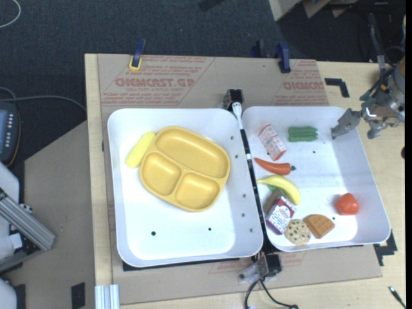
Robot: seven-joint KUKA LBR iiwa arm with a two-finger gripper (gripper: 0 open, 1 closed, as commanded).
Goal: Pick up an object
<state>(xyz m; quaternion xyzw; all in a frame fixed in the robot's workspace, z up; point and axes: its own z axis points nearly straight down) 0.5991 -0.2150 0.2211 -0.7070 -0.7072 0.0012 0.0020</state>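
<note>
Gripper point(360, 122) hovers at the right bin's point(367, 172) two o'clock, jaws spread and holding nothing; we see a small, round, red tomato point(347, 203) at its five o'clock.

Two shallow white plastic bins point(129, 172) are sitting on a tan cardboard sheet with red lettering point(154, 81). Showing in them: yellow three-part plastic tray point(183, 167), yellow corn cob point(140, 149), green ridged block point(302, 134), red chilli pepper point(273, 166), yellow banana point(281, 186), red tomato point(347, 203), speckled tan cookie point(297, 231), orange-brown waffle piece point(318, 224).
</note>
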